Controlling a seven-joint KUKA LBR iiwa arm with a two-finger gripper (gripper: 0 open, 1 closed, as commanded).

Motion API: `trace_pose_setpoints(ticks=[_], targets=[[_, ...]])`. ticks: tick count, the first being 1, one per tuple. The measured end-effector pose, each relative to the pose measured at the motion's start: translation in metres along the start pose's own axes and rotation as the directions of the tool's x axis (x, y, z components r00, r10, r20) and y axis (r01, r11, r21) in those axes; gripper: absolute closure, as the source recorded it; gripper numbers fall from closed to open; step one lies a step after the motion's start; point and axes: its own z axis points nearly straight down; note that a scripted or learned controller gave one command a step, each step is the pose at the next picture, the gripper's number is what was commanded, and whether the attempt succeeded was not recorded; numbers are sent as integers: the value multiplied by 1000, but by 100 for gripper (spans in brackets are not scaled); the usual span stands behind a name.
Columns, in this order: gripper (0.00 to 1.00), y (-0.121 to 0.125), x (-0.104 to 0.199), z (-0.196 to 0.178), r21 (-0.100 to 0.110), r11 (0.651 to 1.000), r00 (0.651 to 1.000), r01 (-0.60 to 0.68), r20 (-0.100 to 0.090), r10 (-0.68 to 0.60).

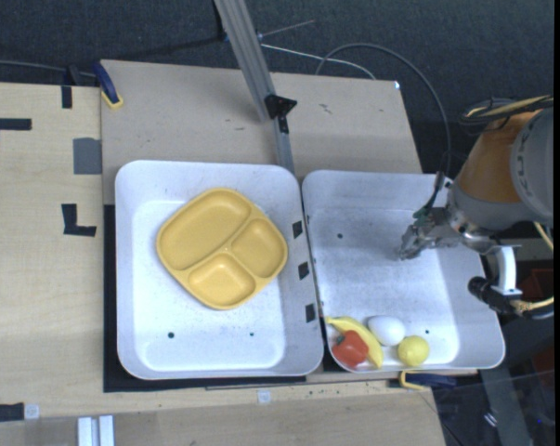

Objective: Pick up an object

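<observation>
Here, yellow ball [412, 349], white egg [386, 328], red fruit [352, 347], jaws' [411, 246] state unclear

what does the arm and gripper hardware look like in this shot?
Grey arm with an orange band above the wrist. Small dark metallic gripper at its tip. A white fitting and black cabling hang off the wrist at the bin's right edge.

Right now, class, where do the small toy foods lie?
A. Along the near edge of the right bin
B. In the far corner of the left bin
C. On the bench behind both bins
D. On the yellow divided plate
A: the banana, red piece, white egg and yellow ball cluster at the near edge of the right bin, while the yellow divided plate sits in the left bin.
</observation>
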Motion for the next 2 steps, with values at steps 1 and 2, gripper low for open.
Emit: trace_pose_setpoints(ticks=[1, 2], targets=[[100, 1, 3, -63, -6, 1000, 1000, -2, 1, 2], [100, 2, 7, -106, -5, 1000, 1000, -1, 1, 1]])
